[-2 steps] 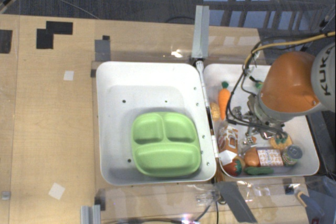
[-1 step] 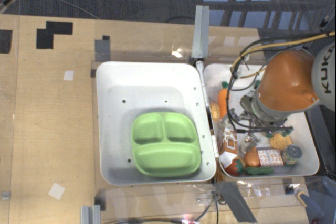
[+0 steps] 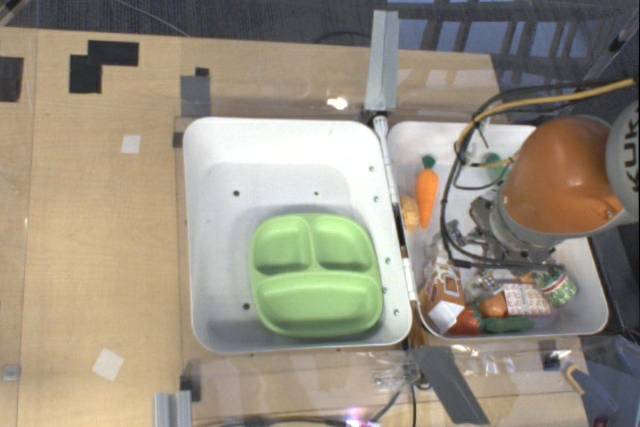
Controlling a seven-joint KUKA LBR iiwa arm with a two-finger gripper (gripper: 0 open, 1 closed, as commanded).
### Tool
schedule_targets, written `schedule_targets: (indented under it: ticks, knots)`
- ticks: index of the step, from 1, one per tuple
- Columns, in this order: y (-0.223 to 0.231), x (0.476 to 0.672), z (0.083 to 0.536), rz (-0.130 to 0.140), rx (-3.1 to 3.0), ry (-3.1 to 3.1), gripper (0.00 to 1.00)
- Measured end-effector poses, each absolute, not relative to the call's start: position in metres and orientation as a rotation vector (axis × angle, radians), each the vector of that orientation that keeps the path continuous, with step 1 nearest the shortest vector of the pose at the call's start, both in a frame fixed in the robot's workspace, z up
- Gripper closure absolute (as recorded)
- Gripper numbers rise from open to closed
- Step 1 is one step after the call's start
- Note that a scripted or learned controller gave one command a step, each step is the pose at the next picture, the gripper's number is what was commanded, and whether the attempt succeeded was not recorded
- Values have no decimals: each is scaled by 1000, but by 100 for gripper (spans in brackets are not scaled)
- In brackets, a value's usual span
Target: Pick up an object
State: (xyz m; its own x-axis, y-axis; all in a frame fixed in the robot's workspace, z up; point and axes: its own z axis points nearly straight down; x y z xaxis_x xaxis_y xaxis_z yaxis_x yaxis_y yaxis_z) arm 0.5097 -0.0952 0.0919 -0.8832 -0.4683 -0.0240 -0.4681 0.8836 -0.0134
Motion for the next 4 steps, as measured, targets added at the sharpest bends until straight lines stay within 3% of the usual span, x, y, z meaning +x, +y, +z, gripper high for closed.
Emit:
schedule_targets:
  ticks: [1,2,3,4]
  knots:
    - [-88,583,91,-10,-1127,2914,0]
    - [-86,588,106,-15,-1116,2900,100]
    - [-60,622,190,-8,-1357,2817,100]
    - [10,669,235,-3,-1321,2831,100]
